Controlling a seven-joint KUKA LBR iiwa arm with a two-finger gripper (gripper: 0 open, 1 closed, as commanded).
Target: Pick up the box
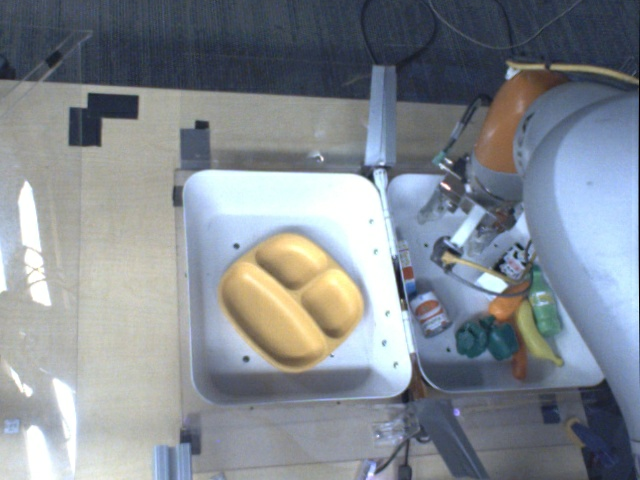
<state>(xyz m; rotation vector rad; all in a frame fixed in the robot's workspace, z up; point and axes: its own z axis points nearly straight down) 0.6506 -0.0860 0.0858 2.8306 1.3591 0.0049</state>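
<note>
The tool (462, 236) hangs low in the right bin (430, 368), and how far it is open cannot be told. Just beneath it lies a slim box (480, 273) (white with a yellow edge), tilted. Beside it sit a small can (431, 314), a banana (537, 336), a green bottle (545, 308) and dark green lumps (487, 340). The left bin (205, 268) holds a smooth, tan, lobed plastic tray (290, 298).

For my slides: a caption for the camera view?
KUKA arm's claw lowered into the right bin among cluttered items.
</note>
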